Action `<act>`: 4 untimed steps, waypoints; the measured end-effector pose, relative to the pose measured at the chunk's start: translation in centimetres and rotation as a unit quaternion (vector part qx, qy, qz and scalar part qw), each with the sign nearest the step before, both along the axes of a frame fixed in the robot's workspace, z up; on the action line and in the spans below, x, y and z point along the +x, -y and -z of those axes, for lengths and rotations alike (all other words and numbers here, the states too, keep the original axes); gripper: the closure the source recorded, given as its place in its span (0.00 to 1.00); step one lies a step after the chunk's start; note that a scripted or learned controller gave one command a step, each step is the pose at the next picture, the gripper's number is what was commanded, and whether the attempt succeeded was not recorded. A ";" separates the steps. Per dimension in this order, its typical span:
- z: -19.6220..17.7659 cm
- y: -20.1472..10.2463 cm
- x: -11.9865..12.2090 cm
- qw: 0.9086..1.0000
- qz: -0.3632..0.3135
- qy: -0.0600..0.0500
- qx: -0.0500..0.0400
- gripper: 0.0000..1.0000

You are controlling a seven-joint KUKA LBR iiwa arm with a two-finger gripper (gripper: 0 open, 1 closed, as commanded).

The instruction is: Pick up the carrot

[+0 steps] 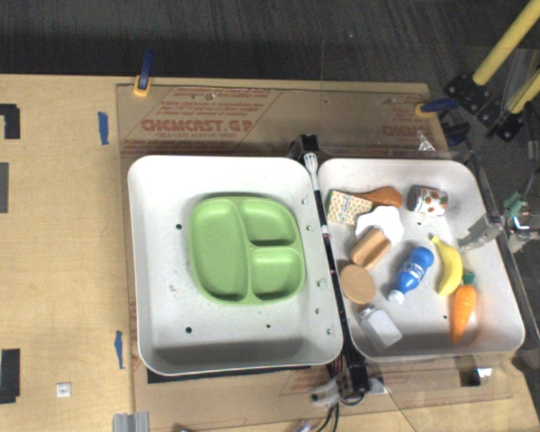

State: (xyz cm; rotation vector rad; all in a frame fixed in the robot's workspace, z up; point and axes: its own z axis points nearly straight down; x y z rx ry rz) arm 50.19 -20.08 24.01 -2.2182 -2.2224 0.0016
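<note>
The carrot (463, 311) lies untouched in the right bin (499, 336), near its front right corner, just below the banana (447, 265). The pincer (480, 233) pokes over the rim; I cannot tell its state. Nothing is grasped yet.

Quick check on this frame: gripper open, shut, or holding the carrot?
Gripper: at the right bin's right edge, state cannot be told. Nothing is seen in it; the carrot lies in that bin beside the banana.
</note>
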 end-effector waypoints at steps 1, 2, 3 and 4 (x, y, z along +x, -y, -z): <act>11.9 1.4 -2.5 0.999 -0.044 -0.004 0.002 0.00; 15.1 0.8 -2.1 0.987 -0.162 0.002 0.000 0.00; 15.1 -3.4 -1.9 0.995 -0.104 0.006 -0.003 0.00; 13.9 -3.0 -1.6 0.995 -0.101 0.011 -0.008 1.00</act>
